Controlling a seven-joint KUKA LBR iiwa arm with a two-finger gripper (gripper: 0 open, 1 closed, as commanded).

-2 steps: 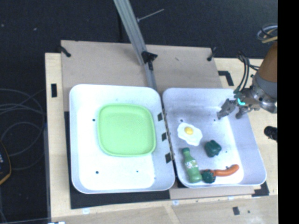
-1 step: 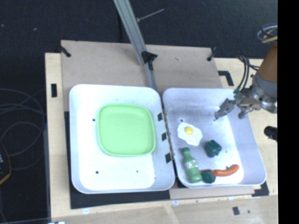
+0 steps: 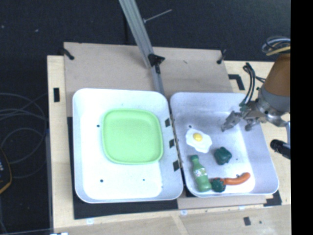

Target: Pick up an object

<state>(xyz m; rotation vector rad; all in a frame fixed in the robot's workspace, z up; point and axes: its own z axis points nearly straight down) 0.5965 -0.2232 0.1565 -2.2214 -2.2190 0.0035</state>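
Note:
The right bin holds a fried egg toy, a dark green block, a green bottle lying near the front, and an orange-red sausage with a green end. My gripper hangs over the bin's right rear part, above and to the right of the egg, with nothing visible between its fingers. Its fingers look spread apart. The arm's orange band shows at the right edge.
The left bin holds a light green square plate. A grey slanted pole rises from a bracket behind the bins. Cables lie at the far right by the arm.

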